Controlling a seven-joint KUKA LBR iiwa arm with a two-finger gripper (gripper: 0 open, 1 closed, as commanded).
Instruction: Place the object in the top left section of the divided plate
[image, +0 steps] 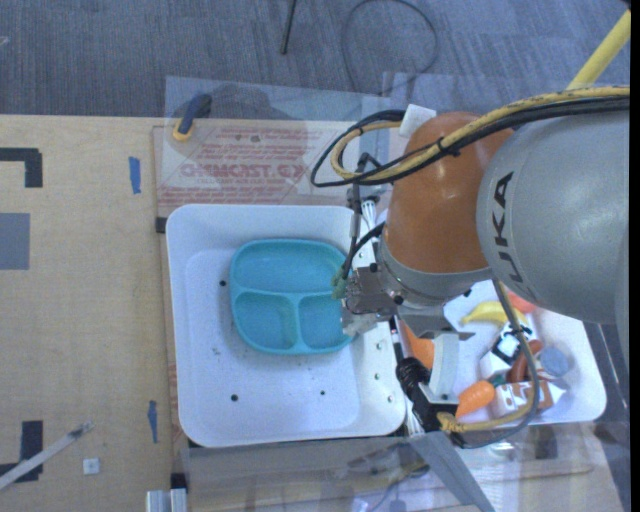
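A teal divided plate (272, 277) lies in the left white bin (260, 400), with one wide section along its far side and two smaller sections on its near side. All of its sections look bare. My gripper (347, 298) hangs low over the plate's right rim, mostly hidden under the grey and orange wrist (440, 200). I see no object at the gripper, and the wrist covers its underside.
The right bin (585, 395) is largely covered by the arm. In it lie a yellow banana (484, 313), a carrot (477, 396), an orange piece (421, 352) and other small toys. Cables loop over the arm. A clear lid (250, 150) lies behind the bins.
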